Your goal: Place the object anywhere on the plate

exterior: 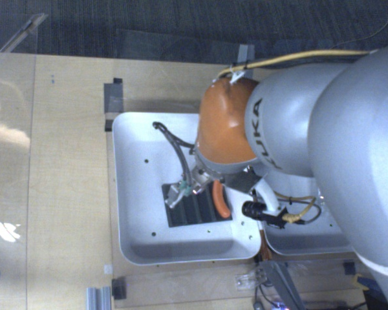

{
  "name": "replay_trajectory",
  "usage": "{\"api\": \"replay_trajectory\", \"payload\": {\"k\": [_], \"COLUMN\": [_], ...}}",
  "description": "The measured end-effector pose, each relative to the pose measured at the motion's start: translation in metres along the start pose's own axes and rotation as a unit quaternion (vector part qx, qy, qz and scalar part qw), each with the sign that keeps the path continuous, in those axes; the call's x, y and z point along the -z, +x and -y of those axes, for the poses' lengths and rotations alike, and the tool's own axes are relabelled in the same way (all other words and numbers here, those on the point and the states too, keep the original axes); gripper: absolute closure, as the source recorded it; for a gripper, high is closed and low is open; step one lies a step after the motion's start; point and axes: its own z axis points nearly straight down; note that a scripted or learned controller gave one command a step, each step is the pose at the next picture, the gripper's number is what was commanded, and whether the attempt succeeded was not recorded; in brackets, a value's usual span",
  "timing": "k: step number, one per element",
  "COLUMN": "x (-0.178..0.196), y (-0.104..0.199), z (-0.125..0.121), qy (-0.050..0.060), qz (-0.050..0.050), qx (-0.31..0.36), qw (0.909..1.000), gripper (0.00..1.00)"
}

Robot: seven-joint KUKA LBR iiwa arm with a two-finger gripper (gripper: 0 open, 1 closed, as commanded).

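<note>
Arm (291, 128) reaches in from the right, wrist low over the left bin (132, 173). Hand (181, 192) sits at the near-left corner of a dark ridged plate (194, 210) lying flat on the bin floor. Hand state: cannot tell, wrist and cabling cover it.

Object: an orange elongated piece (221, 202) lies along the plate's right edge, just under the wrist, partly hidden. Cannot tell whether it rests on the plate or beside it, touching. Nothing seen between hand and object.

Right bin (304, 241) mostly covered by the arm.

Risks, judged:
- If the object is off the plate, the hand is on the wrong side to reach it.
- Low wrist could nudge the plate or roll the object away.
- Cable (171, 141) near the hand may snag.
</note>
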Motion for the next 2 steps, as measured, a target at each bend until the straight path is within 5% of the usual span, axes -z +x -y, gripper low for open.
{"api": "replay_trajectory", "payload": {"k": [1,2], "x": [0.0113,0.0114], "y": [-0.0024,-0.0024], "z": [-0.0013,-0.0013], "qy": [-0.003,-0.003], "qz": [0.001,0.001], "qx": [-0.002,-0.002], "qw": [1.0000,1.0000], "gripper": [1.00,0.00]}}
